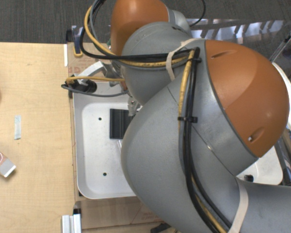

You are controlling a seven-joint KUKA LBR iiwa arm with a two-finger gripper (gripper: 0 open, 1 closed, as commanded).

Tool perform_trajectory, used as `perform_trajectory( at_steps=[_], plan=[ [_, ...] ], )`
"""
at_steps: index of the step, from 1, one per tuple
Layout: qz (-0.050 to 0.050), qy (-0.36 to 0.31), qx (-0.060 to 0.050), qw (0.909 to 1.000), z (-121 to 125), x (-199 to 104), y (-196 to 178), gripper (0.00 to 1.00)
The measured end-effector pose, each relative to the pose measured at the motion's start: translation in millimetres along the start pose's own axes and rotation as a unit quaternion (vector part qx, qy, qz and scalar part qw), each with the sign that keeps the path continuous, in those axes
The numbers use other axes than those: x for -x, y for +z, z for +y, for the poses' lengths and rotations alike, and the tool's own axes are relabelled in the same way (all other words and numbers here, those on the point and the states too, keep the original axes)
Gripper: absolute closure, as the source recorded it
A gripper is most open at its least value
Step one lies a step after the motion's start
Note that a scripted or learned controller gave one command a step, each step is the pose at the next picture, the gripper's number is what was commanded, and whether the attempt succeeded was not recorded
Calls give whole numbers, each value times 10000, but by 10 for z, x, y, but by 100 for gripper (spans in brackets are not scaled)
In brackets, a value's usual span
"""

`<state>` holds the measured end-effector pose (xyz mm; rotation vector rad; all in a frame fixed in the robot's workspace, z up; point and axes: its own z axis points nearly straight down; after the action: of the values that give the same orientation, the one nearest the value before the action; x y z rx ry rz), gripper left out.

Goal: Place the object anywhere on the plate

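arm (194,130) covers most of bin (94,188) | dark flat block (117,124), likely the object, lies on bin floor beside arm | looks rigid, light; take across short sides | pincer state: cannot tell

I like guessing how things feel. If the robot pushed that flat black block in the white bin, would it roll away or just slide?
The black block looks flat-sided, so it would probably slide, not roll. The white bin seems smooth, likely letting it skid easily. It looks stiff.
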<state>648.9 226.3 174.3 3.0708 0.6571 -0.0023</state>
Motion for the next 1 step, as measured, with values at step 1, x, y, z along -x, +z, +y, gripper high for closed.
perform_trajectory(
  at_steps=[1],
  plan=[
    [-14, -1155, 4, 9933, -47, 70, -975, 0]
  ],
)
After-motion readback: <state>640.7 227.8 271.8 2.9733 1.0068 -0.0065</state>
